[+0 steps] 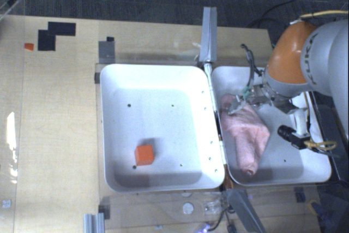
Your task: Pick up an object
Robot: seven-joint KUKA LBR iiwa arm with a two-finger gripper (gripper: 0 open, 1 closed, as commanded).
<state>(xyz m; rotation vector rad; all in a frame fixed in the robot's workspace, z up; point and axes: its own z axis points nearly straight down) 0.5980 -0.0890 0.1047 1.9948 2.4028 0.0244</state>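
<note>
While the end effector (pixel 240 102), grip unclear, meets the pink cloth (pixel 248 136), the orange block (pixel 144 155) sits unobstructed.

Overhead slanted view of a pale wooden tabletop (pixel 54 133) carrying two shallow white bins side by side. The left bin (pixel 158 79) contains a small orange block (pixel 144 155) near its lower left. The right bin (pixel 283 172) contains a crumpled pink cloth (pixel 248 136) lying along its left side. A grey robot arm (pixel 327 57) with an orange band (pixel 286 57) reaches in from the right; its hand (pixel 240 102) is low over the top end of the cloth, touching or just above it. Black tape marks (pixel 53 34) and a small orange square (pixel 29 47) sit at the tabletop's upper left.
</note>
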